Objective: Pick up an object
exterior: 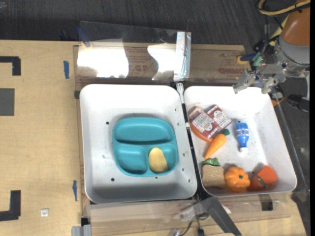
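Glossy white bins (pixel 98 102) — plastic toys (pixel 216 144)

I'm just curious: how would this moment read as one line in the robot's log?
tool: over right bin's far edge, nothing held | carrot: in right bin | potato: in teal tray
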### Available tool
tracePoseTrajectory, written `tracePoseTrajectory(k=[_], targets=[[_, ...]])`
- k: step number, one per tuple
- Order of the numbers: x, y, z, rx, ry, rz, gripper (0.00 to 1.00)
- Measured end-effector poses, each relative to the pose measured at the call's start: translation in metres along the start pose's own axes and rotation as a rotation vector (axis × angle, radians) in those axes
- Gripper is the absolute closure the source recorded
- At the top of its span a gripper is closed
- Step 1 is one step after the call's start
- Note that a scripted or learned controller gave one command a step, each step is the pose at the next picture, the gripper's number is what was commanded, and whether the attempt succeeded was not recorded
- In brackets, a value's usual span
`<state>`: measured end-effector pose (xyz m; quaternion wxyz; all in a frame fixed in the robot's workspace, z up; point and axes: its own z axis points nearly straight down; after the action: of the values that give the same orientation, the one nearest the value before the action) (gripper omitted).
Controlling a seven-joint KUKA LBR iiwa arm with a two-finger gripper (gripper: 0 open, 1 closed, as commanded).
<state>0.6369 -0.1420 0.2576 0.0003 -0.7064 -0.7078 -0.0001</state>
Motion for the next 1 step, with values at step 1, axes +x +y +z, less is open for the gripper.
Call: tracePoseTrajectory(k=[1], targets=[[-0.0037, -0.0094, 0.1557, -0.015, -0.003, -0.097, 0.00]])
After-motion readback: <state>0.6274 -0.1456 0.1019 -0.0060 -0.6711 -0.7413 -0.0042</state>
